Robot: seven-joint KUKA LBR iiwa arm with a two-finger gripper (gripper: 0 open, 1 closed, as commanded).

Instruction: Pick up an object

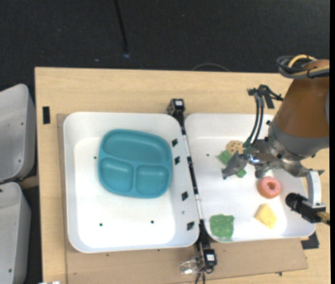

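The tool point(235, 169) sits low in the right bin point(215, 129), toward the middle of its floor, dark grey and pointing to the left of the view. Its tip is blurred and partly overlaps what lies beneath it, so I cannot tell whether it is spread or pressed together, nor whether anything is caught in it. A small green piece point(225, 157) lies right at the tool's upper left edge, touching or just beside it. A tan dotted piece point(234, 147) lies just above that green one. Behind the tool the arm point(300, 111) rises to the right, its orange band broad and its grey wrist just below, and thin dark cables point(259, 117) run down along it toward the tool. To the lower right of the tool, near it, lies a pink ring point(269, 187). Below the ring lies a yellow wedge point(267, 216). A green lump point(221, 226) rests in the right bin's near left corner, well apart from the tool. The left bin point(84, 218) stands side by side with the right one and holds a teal divided plate point(135, 163), lying flat in its middle. Both bins rest on the pale wooden bench point(96, 81).
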